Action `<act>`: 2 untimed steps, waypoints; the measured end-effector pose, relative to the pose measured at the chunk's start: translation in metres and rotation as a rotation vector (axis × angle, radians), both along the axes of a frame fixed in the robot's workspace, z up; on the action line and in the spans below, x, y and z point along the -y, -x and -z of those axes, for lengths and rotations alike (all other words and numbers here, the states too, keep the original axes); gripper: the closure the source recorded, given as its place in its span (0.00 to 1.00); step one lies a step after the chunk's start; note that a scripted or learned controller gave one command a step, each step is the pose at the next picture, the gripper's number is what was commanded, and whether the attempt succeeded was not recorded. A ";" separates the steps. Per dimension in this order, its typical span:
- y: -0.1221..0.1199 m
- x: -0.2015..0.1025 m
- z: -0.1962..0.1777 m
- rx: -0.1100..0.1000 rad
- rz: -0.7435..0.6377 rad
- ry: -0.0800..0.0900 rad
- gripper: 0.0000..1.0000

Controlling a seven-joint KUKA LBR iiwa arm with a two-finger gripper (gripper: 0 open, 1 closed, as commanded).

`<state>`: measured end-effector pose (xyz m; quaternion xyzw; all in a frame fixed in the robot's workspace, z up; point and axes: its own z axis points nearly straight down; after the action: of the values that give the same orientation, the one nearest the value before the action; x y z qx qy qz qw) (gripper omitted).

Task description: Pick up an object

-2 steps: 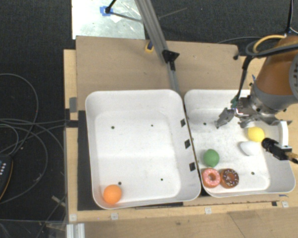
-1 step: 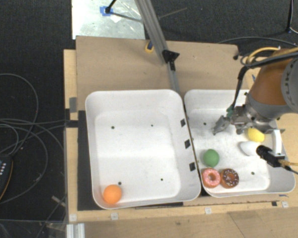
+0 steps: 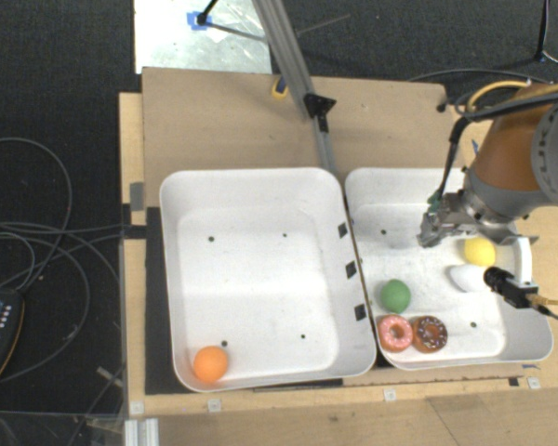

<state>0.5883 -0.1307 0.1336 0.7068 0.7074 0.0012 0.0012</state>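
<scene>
Camera view from above puts the claw (image 3: 431, 231) low inside the right bin (image 3: 539, 342), over bare white floor in that bin's upper half; its tips are too small and dark to make out, so whether they are spread or pressed together cannot be told, and nothing shows pinched there. With the claw as the landmark, the nearest candidate is the yellow ball (image 3: 479, 251), which lies just beside it, toward the arm's side of the frame and a little nearer the bin's front wall. A white rounded object (image 3: 467, 277) sits touching or almost touching that ball on its front side. The green ball (image 3: 396, 295) lies farther off, toward the front and slightly toward the left bin (image 3: 181, 193). A pink frosted doughnut (image 3: 395, 333) and a chocolate doughnut (image 3: 430, 333) rest side by side near the front wall. An orange ball (image 3: 210, 363) is well apart, in the left bin's front corner. Judging from this, a short sideways shift toward the yellow ball looks the shortest route to a grasp.
</scene>
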 end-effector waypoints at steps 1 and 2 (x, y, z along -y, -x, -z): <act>-0.001 0.002 -0.065 0.005 -0.002 0.002 1.00; -0.008 0.004 -0.128 0.006 -0.005 0.002 1.00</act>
<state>0.5967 -0.1347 0.2617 0.7051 0.7090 0.0025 0.0042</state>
